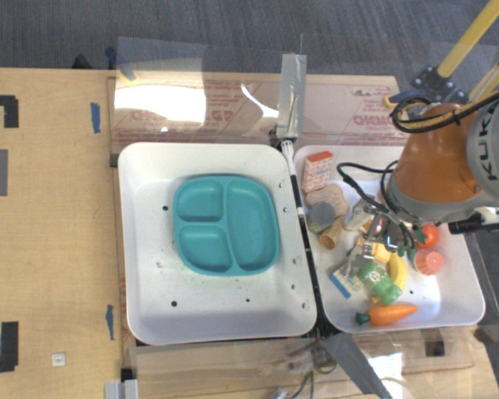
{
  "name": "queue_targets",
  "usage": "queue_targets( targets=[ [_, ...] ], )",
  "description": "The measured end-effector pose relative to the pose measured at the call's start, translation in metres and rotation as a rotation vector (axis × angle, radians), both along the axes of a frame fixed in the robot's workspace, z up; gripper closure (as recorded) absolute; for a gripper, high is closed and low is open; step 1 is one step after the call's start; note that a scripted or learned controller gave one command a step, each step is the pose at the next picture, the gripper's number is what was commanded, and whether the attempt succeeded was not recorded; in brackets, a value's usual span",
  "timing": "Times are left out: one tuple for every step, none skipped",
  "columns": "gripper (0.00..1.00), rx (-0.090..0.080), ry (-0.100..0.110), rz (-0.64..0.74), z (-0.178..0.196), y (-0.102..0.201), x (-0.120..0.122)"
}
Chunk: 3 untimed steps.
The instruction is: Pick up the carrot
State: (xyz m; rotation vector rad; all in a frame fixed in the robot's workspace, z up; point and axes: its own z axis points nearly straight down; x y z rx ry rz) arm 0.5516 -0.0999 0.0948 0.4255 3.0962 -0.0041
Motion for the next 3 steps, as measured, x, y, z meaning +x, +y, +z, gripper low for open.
queue_targets(
  targets=[
    [0.00, -0.001, -0.003, 0.444, 0.000, 0.002, 0.016],
    [0.00, -0.003, -0.006, 0.436, 0.001, -0.024, 0.012],
    [0.00, -0.003, -0.008, 0.325, 0.001, -0.061, -0.019]
  ],
)
